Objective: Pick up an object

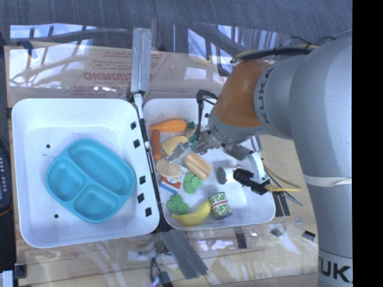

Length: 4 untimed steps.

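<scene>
The right bin (263, 203) holds several toy foods. An orange carrot (169, 125) lies at its far left, with an orange stick (155, 143) just below it. A tan bun (198, 167) sits mid-bin beside a pale yellow piece (173, 143). Two green pieces (191, 183) (177, 205), a banana (192, 215) and a small can (220, 205) lie nearer the front. My gripper (181, 153) hangs low over the pale yellow piece and the bun's left end; the wrist hides much of it.
The left bin (30, 124) holds a blue divided plate (90, 179). A ridge with black clips (143, 160) separates the bins. The arm's grey body and orange band (245, 97) cover the right bin's far right side.
</scene>
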Tool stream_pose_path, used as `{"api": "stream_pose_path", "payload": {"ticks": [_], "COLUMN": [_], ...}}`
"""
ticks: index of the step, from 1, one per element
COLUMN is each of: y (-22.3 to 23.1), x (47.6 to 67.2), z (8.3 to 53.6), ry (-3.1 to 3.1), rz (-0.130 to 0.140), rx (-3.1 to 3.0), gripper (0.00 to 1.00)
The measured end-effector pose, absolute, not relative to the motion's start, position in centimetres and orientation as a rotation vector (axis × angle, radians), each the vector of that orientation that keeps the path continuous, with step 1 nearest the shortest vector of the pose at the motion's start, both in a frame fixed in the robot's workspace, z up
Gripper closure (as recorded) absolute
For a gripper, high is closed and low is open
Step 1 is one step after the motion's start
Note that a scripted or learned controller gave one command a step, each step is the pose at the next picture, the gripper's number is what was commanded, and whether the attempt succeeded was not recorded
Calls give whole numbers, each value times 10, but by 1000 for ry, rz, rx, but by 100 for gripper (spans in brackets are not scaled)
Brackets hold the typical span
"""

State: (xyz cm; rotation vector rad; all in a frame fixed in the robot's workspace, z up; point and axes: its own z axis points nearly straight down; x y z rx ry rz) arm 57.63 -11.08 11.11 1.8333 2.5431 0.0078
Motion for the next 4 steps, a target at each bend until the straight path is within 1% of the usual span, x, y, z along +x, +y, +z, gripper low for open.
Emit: {"api": "stream_pose_path", "payload": {"ticks": [1, 2, 3, 4], "y": [-117, -126, -125, -87], "x": [621, 537, 538, 527], "z": [92, 91, 101, 230], "ry": [2413, 2448, 2453, 2163], "rz": [-3, -5, -5, -1], "rx": [2015, 1975, 1970, 2277], "gripper": [0, 0, 100, 100]}}
